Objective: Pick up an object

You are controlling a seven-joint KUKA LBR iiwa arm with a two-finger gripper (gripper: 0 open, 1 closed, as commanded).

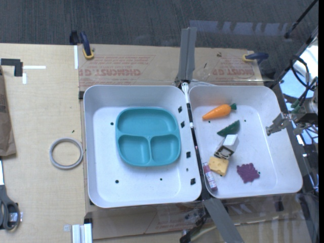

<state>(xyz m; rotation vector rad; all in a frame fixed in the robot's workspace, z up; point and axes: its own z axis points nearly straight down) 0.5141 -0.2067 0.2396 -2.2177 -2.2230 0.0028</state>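
The right bin [273, 105] holds several small items. An orange toy carrot [218, 111] lies near its back left. Below it sit a dark green piece [229, 128], a small white and black block [228, 147] and a yellow cheese wedge [219, 165]. A purple grape cluster [247, 172] rests toward the front. A thin pink and purple bar [210, 175] lies along the bin's left wall. In the left bin [96, 151] lies a teal divided plate [149, 136].
A grey tape ring [66, 153] lies on the wooden bench left of the bins, with scissors [7, 214] at the front left corner and a brown bag [6, 115] at the left edge. Clamps [87, 48] hold cardboard behind the bins. Cables [304, 85] hang at the right.
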